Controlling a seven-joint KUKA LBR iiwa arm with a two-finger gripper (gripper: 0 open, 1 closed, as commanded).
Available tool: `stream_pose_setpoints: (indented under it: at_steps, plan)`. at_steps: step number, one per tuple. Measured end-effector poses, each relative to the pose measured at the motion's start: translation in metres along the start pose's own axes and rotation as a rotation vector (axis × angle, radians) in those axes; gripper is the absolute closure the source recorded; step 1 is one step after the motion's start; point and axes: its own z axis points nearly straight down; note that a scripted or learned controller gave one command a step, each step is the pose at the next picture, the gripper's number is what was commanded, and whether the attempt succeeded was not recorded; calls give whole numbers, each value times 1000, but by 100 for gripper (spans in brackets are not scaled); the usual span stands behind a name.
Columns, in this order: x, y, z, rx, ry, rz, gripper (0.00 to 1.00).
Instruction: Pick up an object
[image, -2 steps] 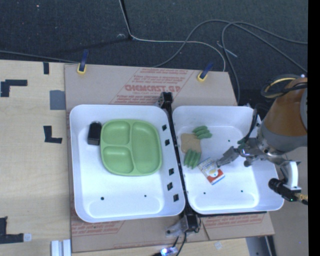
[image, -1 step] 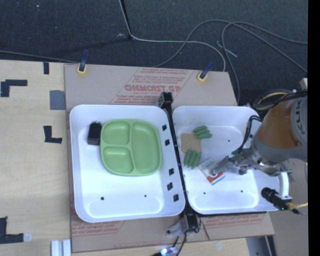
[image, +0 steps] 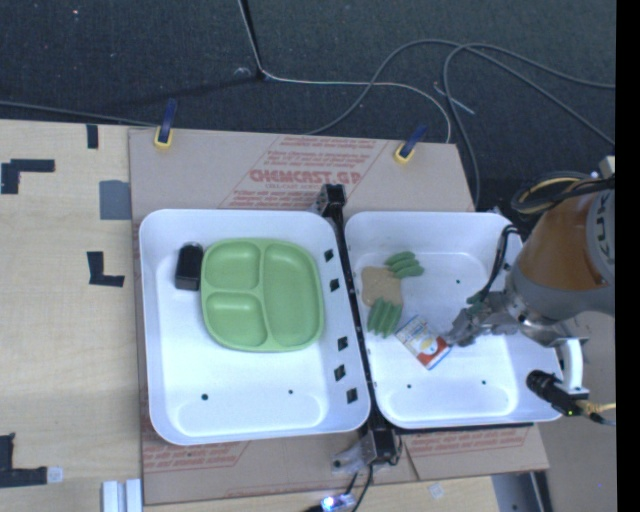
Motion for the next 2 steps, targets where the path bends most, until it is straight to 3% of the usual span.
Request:
stream_pose_setpoints:
  at_steps: [2]
  plan:
    - [4,9,-98,-6,-2,0,100]
